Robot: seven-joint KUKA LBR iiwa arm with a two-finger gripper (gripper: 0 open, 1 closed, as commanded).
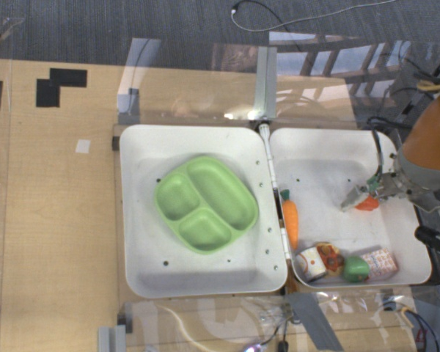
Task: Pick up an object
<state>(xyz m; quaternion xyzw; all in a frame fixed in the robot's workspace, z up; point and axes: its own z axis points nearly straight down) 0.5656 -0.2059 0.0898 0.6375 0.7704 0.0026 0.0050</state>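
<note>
1. A small red-orange object lies in the right bin, over toward its right side, and the claw is right down on it; the red piece shows between the grey finger tips, so the claw looks closed on it, though the object seems to be resting on the bin floor.
2. The arm, grey with its orange band, reaches in from the right edge, just above that spot.
3. Left of the claw, well apart from it, a carrot lies along the left wall of the right bin, its green top pointing to the far side.
4. Along the near wall of that bin sits a cluster: a small can with a picture label, a red and yellow item touching it, a green round thing, and a small packet with a pink patterned wrapper. Any lettering on them is too small to read.
5. None of these sits between the claw and the red-orange object.
6. The left bin holds a green divided plate with three compartments, lying about in its middle.
7. Both bins rest on the pale wooden worktop, which has black square marks at the far left.
</note>
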